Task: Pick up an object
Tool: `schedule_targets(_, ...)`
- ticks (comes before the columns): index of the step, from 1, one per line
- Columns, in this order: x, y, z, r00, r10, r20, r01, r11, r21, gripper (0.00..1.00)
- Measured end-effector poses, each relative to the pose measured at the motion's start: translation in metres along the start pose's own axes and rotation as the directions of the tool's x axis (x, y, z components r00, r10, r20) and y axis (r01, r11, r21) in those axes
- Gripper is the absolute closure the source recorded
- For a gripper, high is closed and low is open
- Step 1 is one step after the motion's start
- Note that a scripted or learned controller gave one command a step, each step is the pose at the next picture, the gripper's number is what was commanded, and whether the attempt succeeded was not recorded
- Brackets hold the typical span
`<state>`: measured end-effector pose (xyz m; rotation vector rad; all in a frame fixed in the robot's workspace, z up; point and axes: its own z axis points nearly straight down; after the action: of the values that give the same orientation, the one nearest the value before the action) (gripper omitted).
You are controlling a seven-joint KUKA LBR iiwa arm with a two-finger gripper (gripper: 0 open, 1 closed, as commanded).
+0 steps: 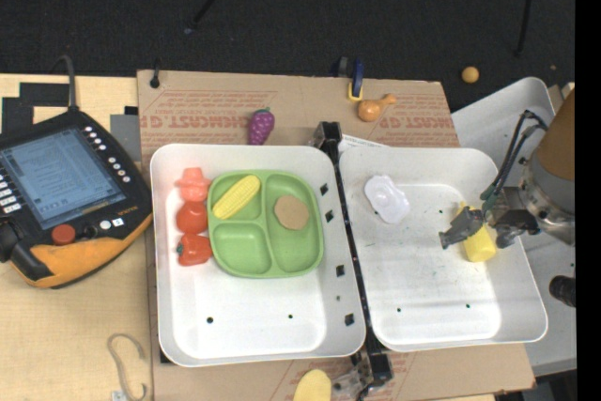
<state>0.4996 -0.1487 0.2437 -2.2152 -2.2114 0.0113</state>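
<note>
1. The claw [467, 230] sits low over the right bin [427, 319], near that bin's right edge, right beside a yellow block [481, 246].
2. The block lies on the bin floor by the right wall, touching or nearly touching the claw's tips; I cannot tell whether the claw is apart or together, nor whether the block is between its tips.
3. The step in hand looks like the grasp itself: closing in on the block.
4. A white crumpled piece [386, 199] lies toward the bin's upper left, well apart.
5. Next, I judge, the claw must straddle the block squarely, clamp, then lift straight up clear of the wall.
</note>
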Motion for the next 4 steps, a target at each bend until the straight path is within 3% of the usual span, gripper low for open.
schedule_targets(1, 0.000, 0.002, -0.006, 1.000, -0.002, 0.002, 0.002, 1.000, -0.010, 0.00)
schedule_targets(4, 0.013, 0.003, 0.158, 1.000, -0.003, 0.002, 0.003, 1.000, -0.011, 0.00)
